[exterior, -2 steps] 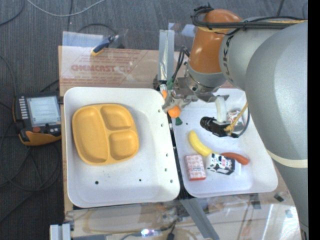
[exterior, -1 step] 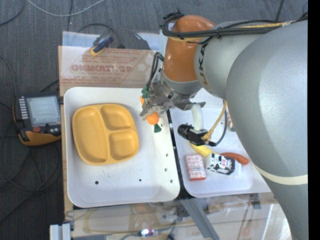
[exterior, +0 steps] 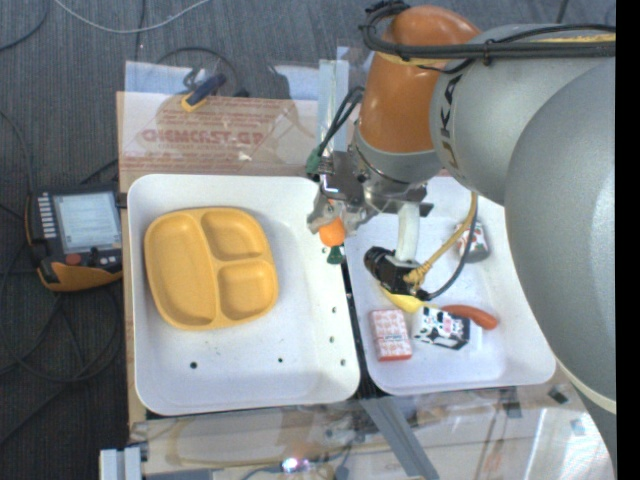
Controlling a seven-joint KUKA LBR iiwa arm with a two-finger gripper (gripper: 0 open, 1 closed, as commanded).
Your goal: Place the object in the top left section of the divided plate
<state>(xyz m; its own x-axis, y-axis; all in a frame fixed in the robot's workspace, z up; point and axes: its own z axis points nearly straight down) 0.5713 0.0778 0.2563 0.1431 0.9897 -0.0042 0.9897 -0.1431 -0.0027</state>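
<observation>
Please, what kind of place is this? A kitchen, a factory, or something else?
Probably a robotics lab, not a kitchen. A grey robot arm reaches over two white bins; loose cables lie on grey carpet, and a handheld control pendant rests beside the bench. The yellow divided plate looks like a test prop.

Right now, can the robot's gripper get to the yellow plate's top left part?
Probably yes. The gripper hangs over the left bin's right edge with a small orange object under it, and the bin floor between it and the yellow divided plate has nothing in the way.
</observation>
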